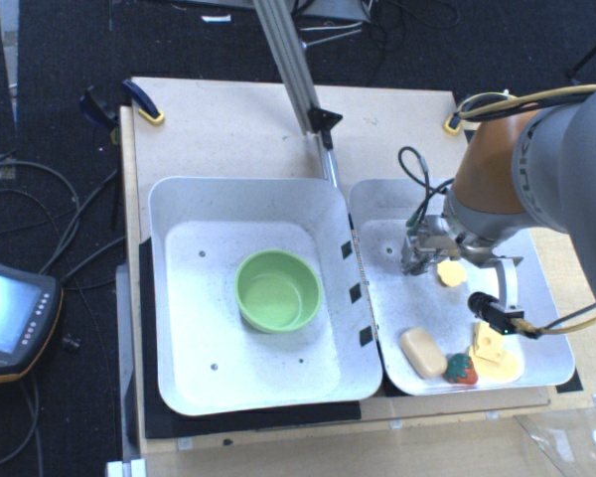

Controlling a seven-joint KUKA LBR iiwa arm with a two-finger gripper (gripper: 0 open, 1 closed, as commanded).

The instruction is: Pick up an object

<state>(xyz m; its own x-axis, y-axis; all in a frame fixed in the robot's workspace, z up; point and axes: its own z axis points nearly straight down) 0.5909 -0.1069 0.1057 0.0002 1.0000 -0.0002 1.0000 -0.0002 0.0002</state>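
Note:
My gripper (420,258) reaches down into the right bin (385,229) from the right, near its middle. A small yellow piece (452,273) lies just to the right of the gripper, touching or very close to it. A tan oval bread-like object (423,353) lies at the bin's front. Beside it sit a red strawberry-like toy with a green top (462,369) and a yellow cheese-like wedge (492,349). A green bowl (277,290) stands in the middle of the left bin (179,266).
A slanted metal pole (293,58) crosses the back of the bench and ends near the divide between the bins. Cables loop above the wrist. Yellow clamps (151,115) sit at the bench's back corners.

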